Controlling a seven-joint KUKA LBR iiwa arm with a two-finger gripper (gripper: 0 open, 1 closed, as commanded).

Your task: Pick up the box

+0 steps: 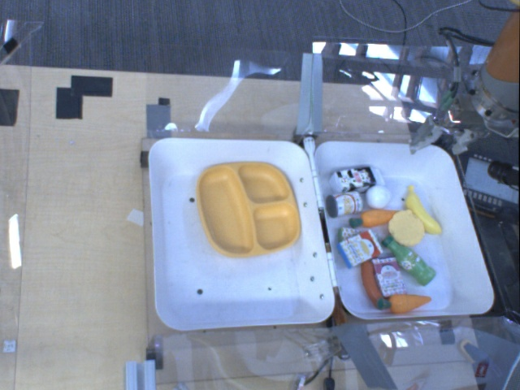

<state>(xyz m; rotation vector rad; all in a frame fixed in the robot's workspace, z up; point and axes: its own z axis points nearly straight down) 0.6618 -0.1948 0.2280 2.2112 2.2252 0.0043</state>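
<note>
Box [358, 248] among toys, right bin [467, 218]

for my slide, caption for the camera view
Claw above right bin's far corner; box lies among toy food.

Glossy white plastic bins [236, 315] sit on a matt pale wood bench [73, 218].

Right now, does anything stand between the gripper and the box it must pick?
Nothing covers the box; its top is open. The gripper is over the bin's far corner. A carrot and red packet crowd it closely.
</note>
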